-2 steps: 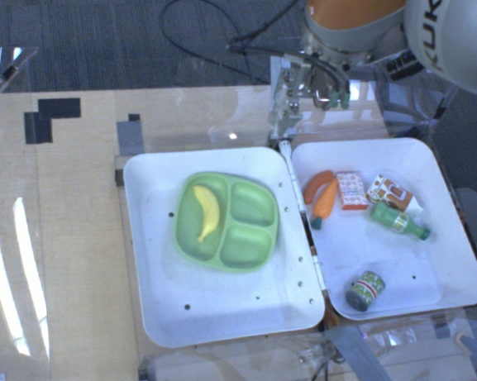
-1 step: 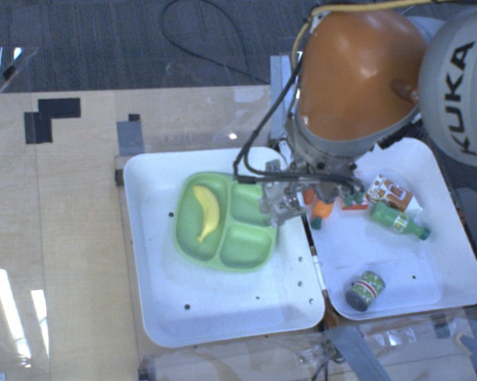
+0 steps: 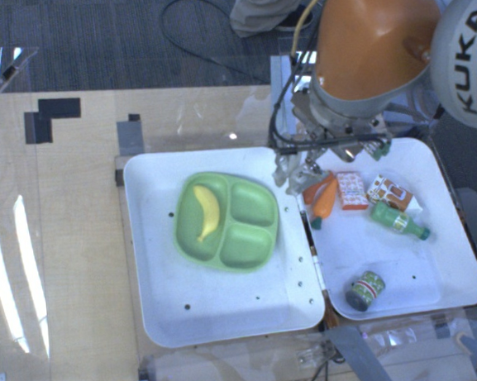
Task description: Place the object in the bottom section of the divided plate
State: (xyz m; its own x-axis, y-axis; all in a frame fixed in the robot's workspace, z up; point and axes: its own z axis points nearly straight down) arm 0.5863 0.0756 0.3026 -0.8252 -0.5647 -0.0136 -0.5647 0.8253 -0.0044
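Camera view looks down on the bench (image 3: 77,241), where the grey arm (image 3: 375,41) with its orange band hangs over the seam between the two white bins. Its gripper (image 3: 299,172) sits low at that seam, and how far it is open cannot be told, nor whether it has hold of anything. Left of the gripper lies the left bin (image 3: 175,315), bearing a green divided plate (image 3: 224,220) with a banana (image 3: 207,211) in its big left section. Right of the gripper spreads the right bin (image 3: 450,242). A carrot (image 3: 324,199) lies just beside the gripper, below and to its right. Farther right are a small red and white packet (image 3: 351,190), an orange and white carton (image 3: 388,192) and a green bottle (image 3: 399,220) on its side. Well below the gripper a small tin (image 3: 365,290) lies near the bin's front edge.
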